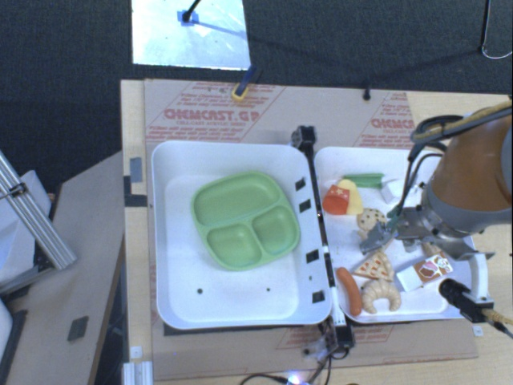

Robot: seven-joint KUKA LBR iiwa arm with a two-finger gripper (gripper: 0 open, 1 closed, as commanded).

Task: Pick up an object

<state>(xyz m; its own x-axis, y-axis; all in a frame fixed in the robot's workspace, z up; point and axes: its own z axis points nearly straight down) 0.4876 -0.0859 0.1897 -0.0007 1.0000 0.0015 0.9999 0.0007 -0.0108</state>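
The tool (383,237) hangs low over the right bin; I cannot tell its state. Just below it lies a pizza slice (375,265), probably light, stiff plastic, flat and slippery, best pinched across its narrow edges.

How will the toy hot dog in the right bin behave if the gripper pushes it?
The hot dog looks round and long, so it probably rolls sideways. It lies against the croissant, which may block it. Its glossy skin suggests slippery.

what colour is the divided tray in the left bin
Light green, plain; the tray shows clearly in the camera view.
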